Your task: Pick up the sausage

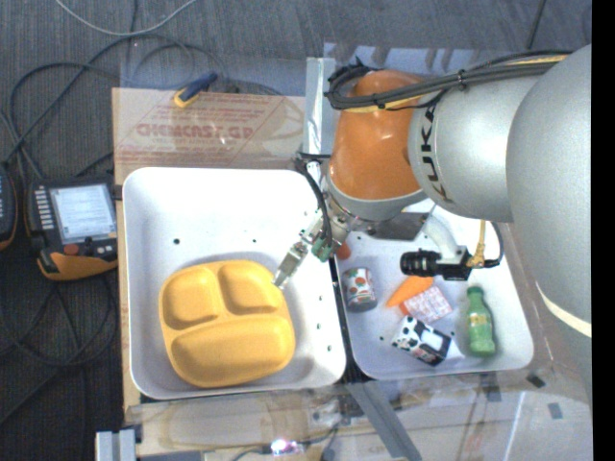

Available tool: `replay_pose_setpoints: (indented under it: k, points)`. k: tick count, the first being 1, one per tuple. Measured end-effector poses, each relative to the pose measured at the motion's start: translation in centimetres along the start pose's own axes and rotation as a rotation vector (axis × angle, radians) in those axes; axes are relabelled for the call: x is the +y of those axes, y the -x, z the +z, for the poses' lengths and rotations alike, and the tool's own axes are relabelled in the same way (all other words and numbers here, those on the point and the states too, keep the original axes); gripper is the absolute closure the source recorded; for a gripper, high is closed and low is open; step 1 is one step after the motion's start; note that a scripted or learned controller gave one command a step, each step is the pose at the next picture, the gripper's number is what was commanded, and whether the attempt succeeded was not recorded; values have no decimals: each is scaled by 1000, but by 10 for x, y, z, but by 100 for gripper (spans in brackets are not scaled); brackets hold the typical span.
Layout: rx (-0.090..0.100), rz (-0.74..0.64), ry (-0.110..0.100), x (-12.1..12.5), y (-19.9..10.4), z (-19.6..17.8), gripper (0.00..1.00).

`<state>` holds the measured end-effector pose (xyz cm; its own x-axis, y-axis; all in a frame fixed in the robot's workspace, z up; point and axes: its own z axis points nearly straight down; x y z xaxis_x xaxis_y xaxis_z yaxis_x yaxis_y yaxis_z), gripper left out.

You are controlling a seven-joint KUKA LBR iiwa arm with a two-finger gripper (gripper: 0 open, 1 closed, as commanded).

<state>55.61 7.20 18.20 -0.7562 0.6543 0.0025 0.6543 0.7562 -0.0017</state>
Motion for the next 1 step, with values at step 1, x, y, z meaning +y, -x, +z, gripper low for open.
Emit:
replay_pose_setpoints:
  k: [1]
  points:
    - [-2,5,-2,-8,82,-7,0]
